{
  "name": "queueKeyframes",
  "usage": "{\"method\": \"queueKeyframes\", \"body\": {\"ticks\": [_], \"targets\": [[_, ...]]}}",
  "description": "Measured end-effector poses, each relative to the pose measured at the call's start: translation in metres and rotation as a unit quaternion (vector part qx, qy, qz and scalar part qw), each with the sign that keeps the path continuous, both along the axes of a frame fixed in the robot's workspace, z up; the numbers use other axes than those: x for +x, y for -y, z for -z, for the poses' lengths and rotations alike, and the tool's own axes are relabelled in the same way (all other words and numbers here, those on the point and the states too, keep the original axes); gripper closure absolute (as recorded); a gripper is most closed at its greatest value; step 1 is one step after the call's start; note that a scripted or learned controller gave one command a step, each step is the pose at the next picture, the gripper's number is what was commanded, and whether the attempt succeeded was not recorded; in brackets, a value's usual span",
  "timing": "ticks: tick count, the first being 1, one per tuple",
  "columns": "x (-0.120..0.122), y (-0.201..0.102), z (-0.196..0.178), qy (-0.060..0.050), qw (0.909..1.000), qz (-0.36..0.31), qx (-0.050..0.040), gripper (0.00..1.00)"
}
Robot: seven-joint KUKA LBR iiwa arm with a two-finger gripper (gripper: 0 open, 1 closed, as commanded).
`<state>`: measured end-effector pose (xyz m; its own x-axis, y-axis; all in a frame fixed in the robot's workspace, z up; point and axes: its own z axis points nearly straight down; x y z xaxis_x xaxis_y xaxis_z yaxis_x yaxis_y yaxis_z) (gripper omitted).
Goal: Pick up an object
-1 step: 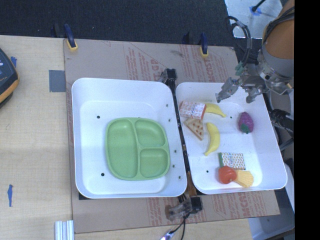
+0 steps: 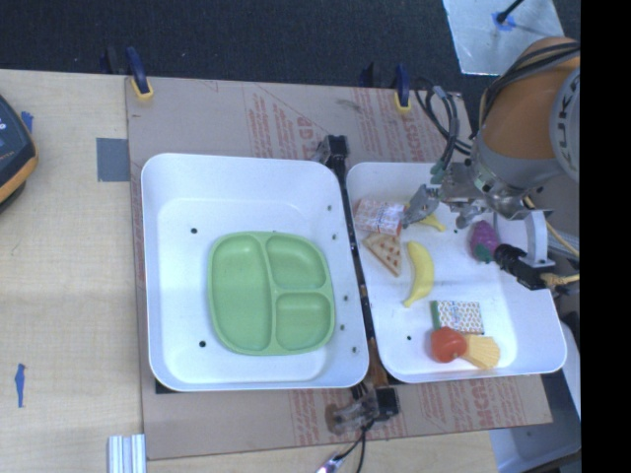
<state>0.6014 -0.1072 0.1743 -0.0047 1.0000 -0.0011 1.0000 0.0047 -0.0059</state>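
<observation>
Pick not yet made; lift remains. Right bin (image 2: 532, 363), near to far: 1 tomato (image 2: 447, 344), 1 cheese wedge (image 2: 482, 351), 1 patterned packet (image 2: 459, 315), 1 banana (image 2: 421, 272), 1 sandwich slice (image 2: 385, 253), 1 purple item (image 2: 483, 237). Gripper (image 2: 426, 208) hovers at far end; finger state cannot be told. Left bin (image 2: 168, 264): 1 green tray (image 2: 268, 292).

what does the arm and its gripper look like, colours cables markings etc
The arm is a rounded grey body with a broad orange band above the wrist and part of dark lettering on its grey casing. Black cables loop beside it. The gripper is a small grey metal assembly, with a black fitting off to its side.
</observation>
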Motion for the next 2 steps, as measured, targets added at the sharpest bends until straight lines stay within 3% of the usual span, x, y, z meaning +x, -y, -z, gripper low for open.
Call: {"method": "queueKeyframes", "body": {"ticks": [1,2], "targets": [[-0.004,-0.001,0.076,0.006,1.0000,0.000,-0.0004,0.00],[-0.078,0.004,0.078,0.007,1.0000,0.000,0.0001,0.00]]}}
